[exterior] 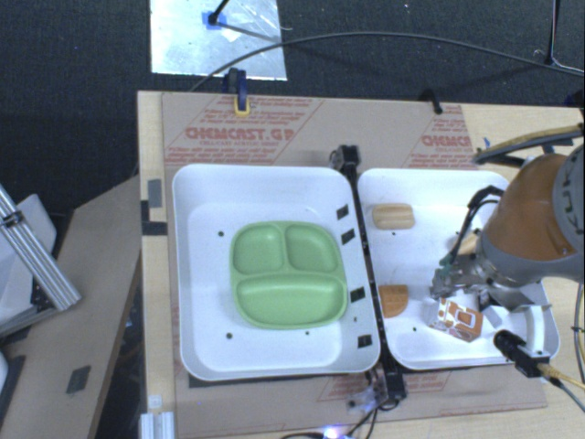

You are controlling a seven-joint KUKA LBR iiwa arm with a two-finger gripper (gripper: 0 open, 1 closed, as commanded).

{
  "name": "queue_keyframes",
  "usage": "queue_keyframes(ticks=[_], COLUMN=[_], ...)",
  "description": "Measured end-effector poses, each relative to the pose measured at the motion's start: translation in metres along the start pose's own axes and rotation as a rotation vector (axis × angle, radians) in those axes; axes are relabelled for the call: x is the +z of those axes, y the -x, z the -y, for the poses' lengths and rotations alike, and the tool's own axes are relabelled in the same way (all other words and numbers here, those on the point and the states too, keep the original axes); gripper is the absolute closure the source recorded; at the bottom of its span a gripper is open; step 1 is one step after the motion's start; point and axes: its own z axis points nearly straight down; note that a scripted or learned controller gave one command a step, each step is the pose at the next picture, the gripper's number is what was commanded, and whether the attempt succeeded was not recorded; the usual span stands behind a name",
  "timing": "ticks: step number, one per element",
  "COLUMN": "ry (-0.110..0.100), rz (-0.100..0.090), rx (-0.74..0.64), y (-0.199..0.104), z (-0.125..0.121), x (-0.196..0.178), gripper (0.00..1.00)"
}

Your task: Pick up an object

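Note:
In the right bin (416,195) lie a pale tan bread-like block (393,216) near the back left, a small orange-brown piece (395,300) by the left wall, and a small orange-and-white patterned packet (457,318) toward the front. My gripper (454,286) hangs over the right bin, directly above and against the packet's upper edge. The orange and grey wrist covers the fingers from above.
The left bin (196,245) holds a green divided plate (288,274). Black clips run down the wall between the bins (356,245). A cardboard sheet lies under both bins. Cables arc over the back, and a metal plate (215,24) lies beyond.

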Motion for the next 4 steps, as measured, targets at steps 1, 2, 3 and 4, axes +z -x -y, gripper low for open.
queue_keyframes(ticks=[1,2,3,4], ry=[0.004,0.003,-0.001,-0.001], rz=[0.001,0.001,-0.002,-0.002], rx=[-0.005,-0.006,-0.01,-0.011], y=[0.001,0.001,-0.041,-0.094], z=[-0.008,-0.009,-0.021,-0.039], x=[-0.063,-0.106,-0.108,-0.12], gripper=[1.0,1.0,1.0,1.0])
